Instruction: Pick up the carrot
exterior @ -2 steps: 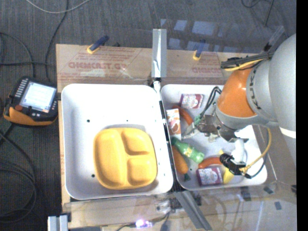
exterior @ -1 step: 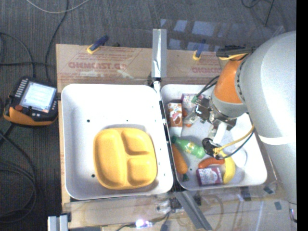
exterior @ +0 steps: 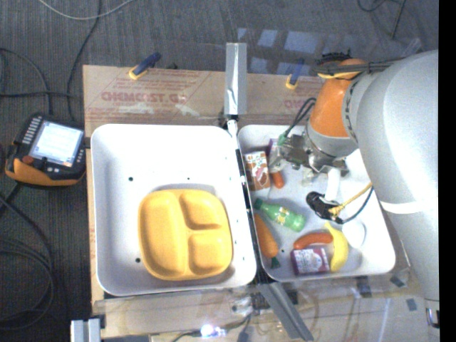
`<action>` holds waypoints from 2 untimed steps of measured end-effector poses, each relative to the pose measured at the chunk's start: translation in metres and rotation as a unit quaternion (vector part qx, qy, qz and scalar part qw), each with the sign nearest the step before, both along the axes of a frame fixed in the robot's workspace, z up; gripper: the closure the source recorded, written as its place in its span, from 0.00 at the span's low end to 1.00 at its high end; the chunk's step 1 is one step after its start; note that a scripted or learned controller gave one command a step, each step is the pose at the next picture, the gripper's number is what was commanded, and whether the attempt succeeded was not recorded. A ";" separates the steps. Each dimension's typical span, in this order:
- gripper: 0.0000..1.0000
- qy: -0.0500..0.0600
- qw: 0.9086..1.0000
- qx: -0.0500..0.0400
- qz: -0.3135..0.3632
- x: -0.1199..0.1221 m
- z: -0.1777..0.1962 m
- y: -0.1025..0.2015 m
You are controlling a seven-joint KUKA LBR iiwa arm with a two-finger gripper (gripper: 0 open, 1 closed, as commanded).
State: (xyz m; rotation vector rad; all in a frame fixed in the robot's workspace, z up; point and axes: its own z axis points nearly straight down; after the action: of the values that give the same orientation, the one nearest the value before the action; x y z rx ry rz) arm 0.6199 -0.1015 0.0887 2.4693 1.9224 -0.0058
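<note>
Nearest the camera I read the arm [exterior: 402, 162], whose grey bulk covers the right side of the right bin [exterior: 324, 269]. Below the orange band, the gripper [exterior: 279, 168] hangs over the upper left part of that bin, close to a small snack box [exterior: 256, 170] and a short orange-red item [exterior: 278, 179] at its tip. I cannot tell from this slant whether the fingers are wide or narrow, and nothing is visibly held.

The carrot [exterior: 266, 236] lies along the left wall of the right bin, toward the front, just below a green bottle [exterior: 282, 216] and left of a red jar [exterior: 311, 261] and a banana [exterior: 339, 249]. It is apart from the gripper, with the bottle between.

Step in hand, by my judgement: approach (no grasp yet made). The next move calls for travel toward the front of the bin, alignment across the carrot's long axis, and a descent clear of the bin wall and the bottle. The yellow tray [exterior: 187, 233] in the left bin [exterior: 114, 148] is not involved.
</note>
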 end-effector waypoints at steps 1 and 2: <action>0.00 -0.003 0.996 0.005 -0.094 -0.125 0.001 -0.004; 0.00 -0.003 0.993 0.003 -0.115 -0.032 0.000 0.004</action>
State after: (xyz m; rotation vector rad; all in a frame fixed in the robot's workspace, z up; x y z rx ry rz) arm 0.5882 -0.0975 0.0886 2.6741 1.6267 0.0053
